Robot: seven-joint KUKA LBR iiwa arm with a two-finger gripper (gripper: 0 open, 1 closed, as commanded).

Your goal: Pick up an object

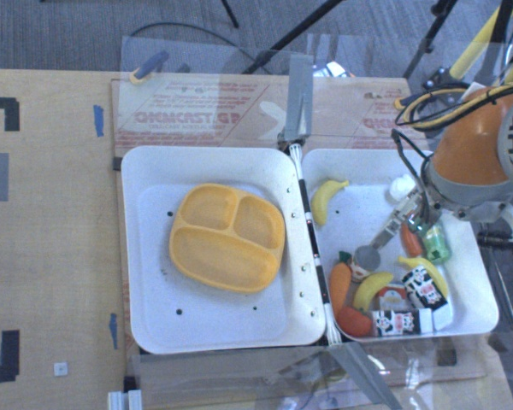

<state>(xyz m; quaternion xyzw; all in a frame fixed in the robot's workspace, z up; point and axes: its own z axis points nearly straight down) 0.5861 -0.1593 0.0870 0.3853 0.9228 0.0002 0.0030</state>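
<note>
Gripper (408, 214) hangs over the right bin (487, 314); can't tell its state. Carrot (410, 243) lies just below it, long axis slanting.

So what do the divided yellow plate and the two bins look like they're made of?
The divided yellow plate looks like matte moulded plastic: one even colour, rounded raised dividers, no glare. The left bin and right bin look like thin white plastic with rounded corners and a faint sheen, though coated metal can't be ruled out.
</note>
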